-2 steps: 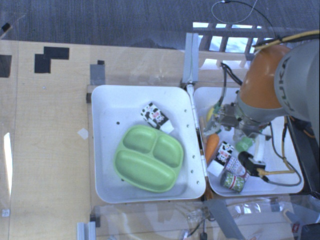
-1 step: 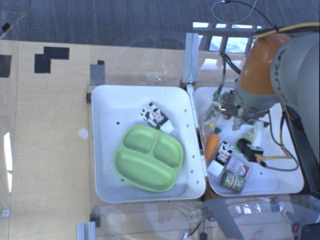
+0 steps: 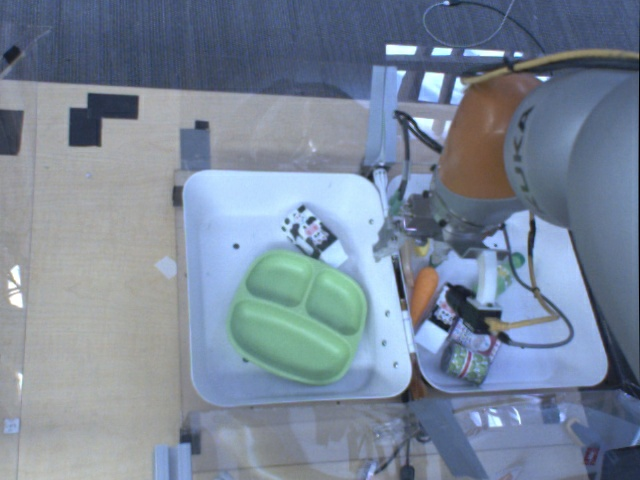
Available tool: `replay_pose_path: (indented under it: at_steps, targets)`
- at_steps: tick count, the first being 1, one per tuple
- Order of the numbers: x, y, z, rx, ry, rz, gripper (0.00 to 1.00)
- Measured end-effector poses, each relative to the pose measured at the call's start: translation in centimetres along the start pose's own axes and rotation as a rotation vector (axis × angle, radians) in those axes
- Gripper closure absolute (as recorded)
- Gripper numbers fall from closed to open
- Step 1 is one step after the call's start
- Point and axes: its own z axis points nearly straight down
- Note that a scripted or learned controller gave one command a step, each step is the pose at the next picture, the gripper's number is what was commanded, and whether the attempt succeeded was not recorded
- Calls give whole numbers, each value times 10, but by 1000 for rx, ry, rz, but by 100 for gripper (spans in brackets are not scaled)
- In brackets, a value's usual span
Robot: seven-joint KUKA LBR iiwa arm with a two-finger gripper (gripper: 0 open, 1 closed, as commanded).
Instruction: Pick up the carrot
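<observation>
From the camera view, my arm [image 3: 540, 138] reaches in from the right of the frame and hangs over the right bin [image 3: 585, 368]. My hand [image 3: 440, 236] sits low near that bin's left wall; I cannot tell how it is set. The carrot [image 3: 424, 296] lies just below it, beside a small can [image 3: 466, 360]. In the left bin [image 3: 210, 268], a green divided plate [image 3: 298, 316] rests below a cow-patterned carton [image 3: 308, 232] on the bench [image 3: 90, 298].
</observation>
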Motion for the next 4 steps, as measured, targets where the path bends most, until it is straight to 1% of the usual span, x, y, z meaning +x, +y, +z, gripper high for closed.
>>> replay_pose_path:
  at_steps: [1,2,3,4]
  targets:
    - [1,2,-8,-1,0,-3,100]
    - [-13,24,0,-3,0,-187,100]
    - [-13,24,0,-3,0,-187,0]
    - [-24,-2,0,-2,0,-173,0]
